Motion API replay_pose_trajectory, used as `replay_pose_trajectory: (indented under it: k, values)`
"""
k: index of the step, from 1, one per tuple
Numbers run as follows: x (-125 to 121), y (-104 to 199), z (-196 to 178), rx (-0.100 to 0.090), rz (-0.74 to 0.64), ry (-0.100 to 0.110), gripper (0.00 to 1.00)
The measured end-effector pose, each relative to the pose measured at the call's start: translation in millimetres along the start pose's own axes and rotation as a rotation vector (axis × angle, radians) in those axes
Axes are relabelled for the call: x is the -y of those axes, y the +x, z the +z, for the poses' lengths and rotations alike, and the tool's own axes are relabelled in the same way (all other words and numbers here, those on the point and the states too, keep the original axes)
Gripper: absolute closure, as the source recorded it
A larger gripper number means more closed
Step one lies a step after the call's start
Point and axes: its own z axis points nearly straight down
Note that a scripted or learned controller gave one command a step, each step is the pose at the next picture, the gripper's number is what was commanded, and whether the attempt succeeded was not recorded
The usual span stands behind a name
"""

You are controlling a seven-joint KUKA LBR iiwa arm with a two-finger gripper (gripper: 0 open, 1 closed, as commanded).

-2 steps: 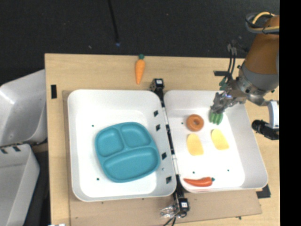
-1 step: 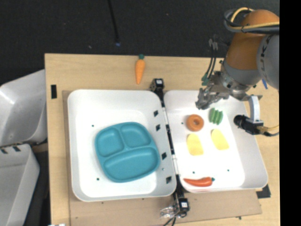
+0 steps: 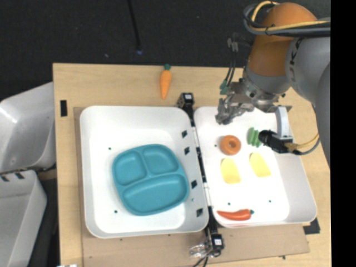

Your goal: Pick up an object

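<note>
Since the red chili (image 3: 235,214) lies nearest on the right bin's (image 3: 297,196) front rim, with two yellow pieces (image 3: 230,171) and the orange ring (image 3: 230,144) behind, my candidates sit close together. My gripper (image 3: 227,113) hangs above the bin's far-left corner; whether it is spread, I cannot tell. Risk: descending here, I judge I'd clip the wall or nudge the ring aside.

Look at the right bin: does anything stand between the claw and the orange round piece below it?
Nothing visible does. The claw hangs over the far end of the right bin, and the orange round piece lies just nearer the camera with bare white floor between them. The green piece sits off to the side, not in that gap.
</note>
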Motion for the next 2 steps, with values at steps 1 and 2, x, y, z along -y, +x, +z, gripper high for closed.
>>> replay_pose_trajectory:
  k: [1, 2]
  values:
    - [-16.6, 50.2, -7.7, 0.000, 0.000, -0.001, 1.00]
    - [-28.9, 103.2, -14.7, 0.000, 0.000, -0.001, 1.00]
